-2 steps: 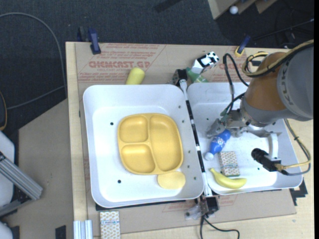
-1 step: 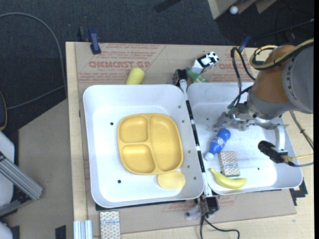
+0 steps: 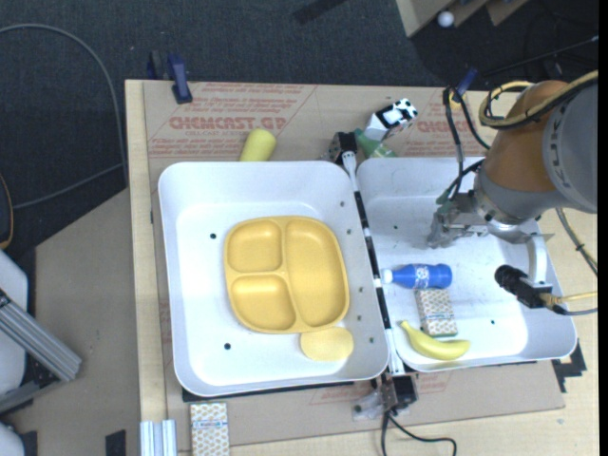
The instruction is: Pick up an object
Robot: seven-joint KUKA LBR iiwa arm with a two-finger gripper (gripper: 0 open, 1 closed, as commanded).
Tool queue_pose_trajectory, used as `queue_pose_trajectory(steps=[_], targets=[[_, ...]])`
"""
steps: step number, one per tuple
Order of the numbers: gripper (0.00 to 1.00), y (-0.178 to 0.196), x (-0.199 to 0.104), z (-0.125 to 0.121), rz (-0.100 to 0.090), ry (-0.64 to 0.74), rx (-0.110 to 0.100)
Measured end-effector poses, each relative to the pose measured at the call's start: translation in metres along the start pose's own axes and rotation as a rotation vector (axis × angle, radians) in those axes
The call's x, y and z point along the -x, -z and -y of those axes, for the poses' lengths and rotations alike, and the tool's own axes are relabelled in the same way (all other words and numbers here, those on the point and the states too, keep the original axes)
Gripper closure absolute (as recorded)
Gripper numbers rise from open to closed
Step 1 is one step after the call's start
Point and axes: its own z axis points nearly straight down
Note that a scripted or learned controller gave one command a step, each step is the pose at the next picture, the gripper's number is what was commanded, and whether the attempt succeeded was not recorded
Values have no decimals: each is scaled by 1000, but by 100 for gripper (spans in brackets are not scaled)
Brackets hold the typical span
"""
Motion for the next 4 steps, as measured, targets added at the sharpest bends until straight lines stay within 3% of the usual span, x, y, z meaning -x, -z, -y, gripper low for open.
queue_pose_trajectory(steps=[1, 2, 3, 4], targets=[[0, 0, 0, 0, 0, 0, 0], [0, -10, -30, 43, -3, 1, -6], [0, -10, -39, 66, -3, 1, -6], [0, -10, -8, 31, -1, 1, -3]])
